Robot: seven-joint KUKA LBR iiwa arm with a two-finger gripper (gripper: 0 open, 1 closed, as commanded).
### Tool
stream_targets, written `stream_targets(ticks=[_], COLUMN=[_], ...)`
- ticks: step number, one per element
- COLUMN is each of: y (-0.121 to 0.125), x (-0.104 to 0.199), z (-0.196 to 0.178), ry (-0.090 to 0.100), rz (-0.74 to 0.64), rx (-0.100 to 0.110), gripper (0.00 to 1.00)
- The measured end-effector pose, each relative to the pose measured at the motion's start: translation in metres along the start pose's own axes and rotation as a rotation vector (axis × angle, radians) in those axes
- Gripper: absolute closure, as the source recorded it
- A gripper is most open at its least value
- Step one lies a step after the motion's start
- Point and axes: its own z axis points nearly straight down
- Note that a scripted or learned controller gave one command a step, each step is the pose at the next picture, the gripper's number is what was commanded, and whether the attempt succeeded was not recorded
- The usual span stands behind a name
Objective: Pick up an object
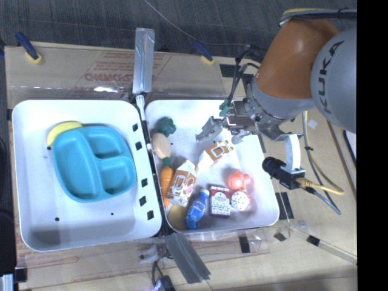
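The left bin [36,180] had a blue divided tray [94,162] over a yellow thing [63,128]; my gripper [221,132] hung over the right bin [260,214], fingers apart, nothing between them; a small orange-and-white carton [218,151] lay just below, clutter nearer the front.

Small orange-and-white carton [218,151], tilted, in the right bin's middle, just under the end effector [223,129]
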Motion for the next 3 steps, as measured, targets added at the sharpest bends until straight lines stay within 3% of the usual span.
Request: stream_targets(ticks=[1, 2, 3], y=[-0.043, -0.054, -0.058], x=[-0.021, -0.082, -0.089], z=[0.120, 0.130, 0.136], ry=[0.002, 0.000, 0.003], rz=[-0.361, -0.230, -0.148], rx=[0.003, -0.001, 0.000], gripper=[0.00, 0.00, 0.00])
